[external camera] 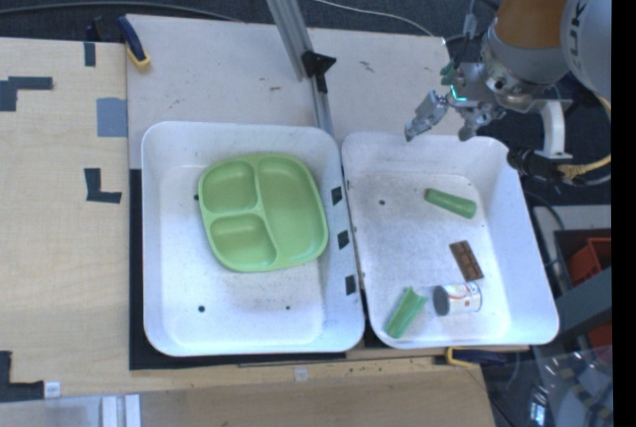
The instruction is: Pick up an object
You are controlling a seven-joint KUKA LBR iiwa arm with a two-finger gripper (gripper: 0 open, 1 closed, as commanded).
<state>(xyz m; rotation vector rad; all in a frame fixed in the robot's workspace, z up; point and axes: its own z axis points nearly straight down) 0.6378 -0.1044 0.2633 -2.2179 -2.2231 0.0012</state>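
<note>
so the right bin [517,216] has four things in it, all below the end effector [444,117], which hangs over that bin's far rim. furthest down from it, at the near edge: one green wedge-shaped piece [404,312] and, just beside that, one small white bottle with a dark cap [457,298] lying on its side. a bit closer up to the end effector is one brown bar [466,260], and closest to it is one green cylinder [450,203], lying flat. off to the end effector's lower left, the left bin [159,216] holds one green divided plate [263,212].

end effector looks released, fingers spread, nothing between them.

what could go wrong: the cylinder is round and would probably roll out of a pinch if the fingers land off-centre. the bottle and wedge sit so close together that a drop there could shove both or catch neither. the brown bar is flat, so fingers may just skate over it. also starting right above the rim, a straight descent might clip the bin wall.
</note>
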